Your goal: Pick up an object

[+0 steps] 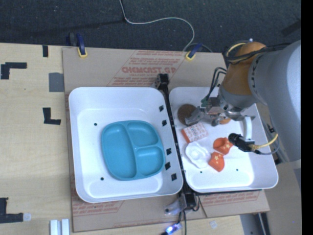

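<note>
Gripper (201,112) low in the right bin (259,180), finger opening impossible to tell, just beside brown round object (186,112), above red-patterned packet (194,131), blue divided tray (133,149) in left bin (83,106)

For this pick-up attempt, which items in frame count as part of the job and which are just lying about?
Part of the job:
gripper, low in the right bin
brown round object beside it
patterned red-and-white packet
white piece
two orange-red pieces

Lying about:
blue divided tray in the left bin
clamps on the cardboard
</note>
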